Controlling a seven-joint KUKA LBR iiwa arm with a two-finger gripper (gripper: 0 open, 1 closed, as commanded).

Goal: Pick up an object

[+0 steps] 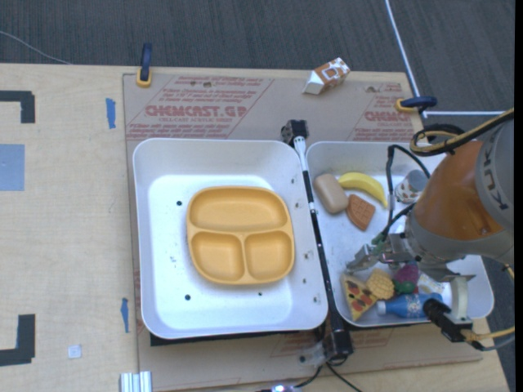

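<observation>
Pizza slice toy (357, 296) looks like the likeliest grab from my seat. It lies in the right bin (482, 300) at its near wall, just below and a touch left of the gripper (369, 257). Its long axis runs up-left to down-right, and which end is the tip I can't tell. Jaws look spread apart, nothing between them. A yellow bumpy toy (380, 283) touches the slice on the right, with a blue bottle (406, 305) beyond. The yellow tray (240, 233) sits in the left bin, well away.

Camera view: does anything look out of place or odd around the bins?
One thing: a small carton-like toy lies tipped on the brown board behind the bins, outside both. The other toys sit in the right bin; the yellow divided tray sits level in the left bin.
</observation>
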